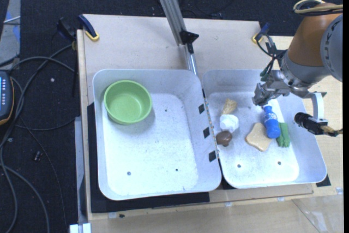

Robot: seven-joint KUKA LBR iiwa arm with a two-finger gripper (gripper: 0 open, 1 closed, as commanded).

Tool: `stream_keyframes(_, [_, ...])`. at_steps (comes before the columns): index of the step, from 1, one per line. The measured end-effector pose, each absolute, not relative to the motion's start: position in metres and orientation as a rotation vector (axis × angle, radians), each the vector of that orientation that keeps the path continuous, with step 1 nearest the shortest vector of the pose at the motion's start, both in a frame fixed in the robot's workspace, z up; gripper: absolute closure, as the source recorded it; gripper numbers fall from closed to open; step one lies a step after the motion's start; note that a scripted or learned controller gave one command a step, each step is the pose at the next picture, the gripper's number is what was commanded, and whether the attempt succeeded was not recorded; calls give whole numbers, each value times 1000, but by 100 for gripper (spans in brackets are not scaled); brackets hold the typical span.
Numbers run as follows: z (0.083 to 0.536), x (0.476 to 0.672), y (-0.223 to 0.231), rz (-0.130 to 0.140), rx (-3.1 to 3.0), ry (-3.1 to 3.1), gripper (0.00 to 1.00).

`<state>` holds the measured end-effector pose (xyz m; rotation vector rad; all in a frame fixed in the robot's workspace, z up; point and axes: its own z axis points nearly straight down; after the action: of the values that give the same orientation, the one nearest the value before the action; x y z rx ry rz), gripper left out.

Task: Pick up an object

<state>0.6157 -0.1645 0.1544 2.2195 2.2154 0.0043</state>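
Where the right white plastic bin (305, 172) sits nearest, tan flat piece (258, 138), brown lump (224, 138), white lump (229, 122), green strip (284, 134) & blue bottle (270, 122) lie; gripper (263, 96) hovers just above bottle, grip state can't tell. Left bin (109, 172): green round bowl (127, 101).

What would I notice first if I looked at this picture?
Probably the bright green bowl, alone in the left bin. Next, the grey and orange arm coming from the right, its gripper just above a blue bottle among small things in the right bin.
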Motion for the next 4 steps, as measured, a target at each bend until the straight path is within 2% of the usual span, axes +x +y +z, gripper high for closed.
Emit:
stream_keyframes(1, [199, 618, -170, 5, 2217, 2217, 100])
stream_keyframes(2, [261, 625, -166, 6, 2212, 2220, 100])
stream_keyframes(3, [266, 635, -108, 5, 2210, 2230, 100])
stream_keyframes(4, [268, 637, -58, 3, 2213, 2231, 100])
